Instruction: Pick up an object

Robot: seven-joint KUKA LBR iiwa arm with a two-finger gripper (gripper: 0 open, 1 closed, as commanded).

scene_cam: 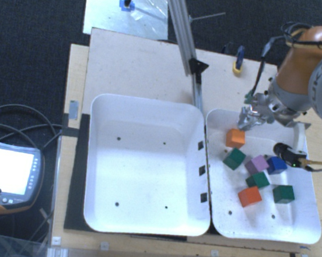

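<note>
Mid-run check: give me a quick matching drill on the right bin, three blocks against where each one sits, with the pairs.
Blocks:
1. upper orange block
2. blue block
3. lower orange block

Places:
A. right beside the purple block
B. of the three, nearest the front rim of the right bin
C. closest to the gripper

Pairs: 1-C, 2-A, 3-B.
</note>
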